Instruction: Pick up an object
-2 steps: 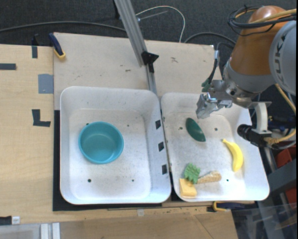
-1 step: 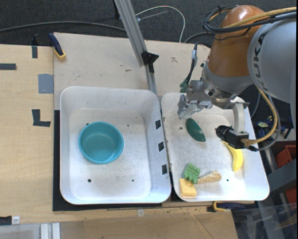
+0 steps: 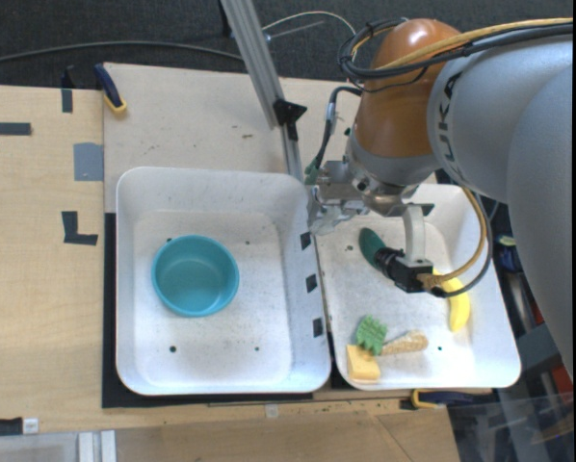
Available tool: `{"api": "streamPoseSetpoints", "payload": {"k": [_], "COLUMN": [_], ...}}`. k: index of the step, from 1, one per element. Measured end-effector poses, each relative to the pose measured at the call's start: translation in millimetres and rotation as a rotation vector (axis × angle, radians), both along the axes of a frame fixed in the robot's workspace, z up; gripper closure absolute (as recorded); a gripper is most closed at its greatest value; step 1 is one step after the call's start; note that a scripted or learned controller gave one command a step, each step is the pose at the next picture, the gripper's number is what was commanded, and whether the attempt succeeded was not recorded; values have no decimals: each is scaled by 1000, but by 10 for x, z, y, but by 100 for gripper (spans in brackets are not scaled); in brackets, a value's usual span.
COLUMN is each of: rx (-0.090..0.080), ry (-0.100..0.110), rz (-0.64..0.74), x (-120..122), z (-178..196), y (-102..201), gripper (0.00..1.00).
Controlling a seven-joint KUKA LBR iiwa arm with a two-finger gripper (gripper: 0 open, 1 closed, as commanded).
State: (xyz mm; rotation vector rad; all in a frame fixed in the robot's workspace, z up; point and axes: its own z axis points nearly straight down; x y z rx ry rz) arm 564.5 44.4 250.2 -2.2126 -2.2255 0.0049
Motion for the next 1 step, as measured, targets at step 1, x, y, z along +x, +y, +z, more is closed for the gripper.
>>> {"api": "streamPoseSetpoints", "payload": {"k": [1], "rx": [0], "ry": [-2], "rz": [1], "x": [98], "z": [-84], "y": [535], "gripper": [100]}}
